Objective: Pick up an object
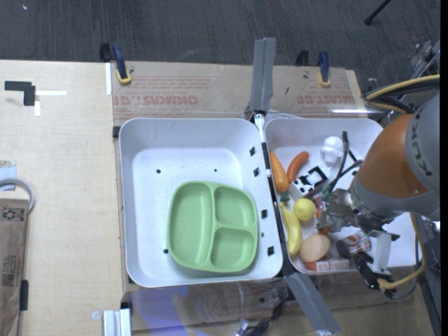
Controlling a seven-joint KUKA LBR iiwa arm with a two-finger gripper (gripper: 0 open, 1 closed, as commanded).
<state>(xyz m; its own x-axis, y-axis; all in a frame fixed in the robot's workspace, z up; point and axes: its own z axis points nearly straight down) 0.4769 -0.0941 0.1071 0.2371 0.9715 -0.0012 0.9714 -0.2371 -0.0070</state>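
The right bin (316,123) holds several toy foods along its left side: an orange carrot (278,171), a red chili (297,164), a yellow lemon (304,208), a banana (292,232) and a tan egg-like piece (315,247). A white object (332,146) lies near the bin's back. My gripper (332,217) hangs low over the bin's front middle, just right of the lemon and above the tan piece. The wrist and orange band (392,166) cover its fingers. I see nothing clearly held.
The left bin (140,187) holds a green three-compartment plate (213,225). A grey divider post (262,75) stands between the bins at the back. Cables (381,275) trail at the front right. A brown paper bag (12,240) lies at the far left.
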